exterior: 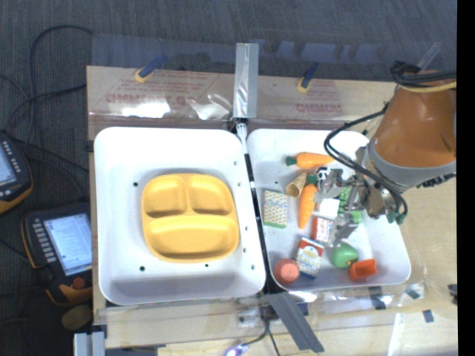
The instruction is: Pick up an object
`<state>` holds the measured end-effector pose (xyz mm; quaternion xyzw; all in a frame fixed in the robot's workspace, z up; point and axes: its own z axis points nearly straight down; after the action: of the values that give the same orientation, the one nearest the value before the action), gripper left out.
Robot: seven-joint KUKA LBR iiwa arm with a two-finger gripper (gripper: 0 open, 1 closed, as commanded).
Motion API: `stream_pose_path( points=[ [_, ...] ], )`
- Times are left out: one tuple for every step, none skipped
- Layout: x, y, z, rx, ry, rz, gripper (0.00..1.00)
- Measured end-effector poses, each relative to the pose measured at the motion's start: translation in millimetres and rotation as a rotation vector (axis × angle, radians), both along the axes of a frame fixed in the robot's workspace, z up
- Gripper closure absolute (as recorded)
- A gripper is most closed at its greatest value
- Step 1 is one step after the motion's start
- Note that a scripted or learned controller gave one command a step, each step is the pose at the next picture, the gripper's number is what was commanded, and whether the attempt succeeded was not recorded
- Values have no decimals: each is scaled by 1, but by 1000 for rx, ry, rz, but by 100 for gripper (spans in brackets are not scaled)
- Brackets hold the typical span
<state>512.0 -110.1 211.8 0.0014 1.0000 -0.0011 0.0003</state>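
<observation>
arm (415,128) above right bin (386,273) | carrot (307,205) long axis near-vertical | tool (343,205) state unclear

a: where's the arm (415,128) sitting?
b: reaching in from the right, orange band uppermost, grey wrist below it, black cable looping off its left side.
a: and the gripper (338,199)?
b: low, pointing down and left; its fingers are too cluttered to read.
</observation>
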Motion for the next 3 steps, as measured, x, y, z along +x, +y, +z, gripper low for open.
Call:
stream_pose_path(
  points=[
    [48, -14, -109, 0, -18, -73, 0],
    [47, 3, -116, -5, -20, -149, 0],
    [49, 4, -102, -6, -24, -148, 100]
  ],
)
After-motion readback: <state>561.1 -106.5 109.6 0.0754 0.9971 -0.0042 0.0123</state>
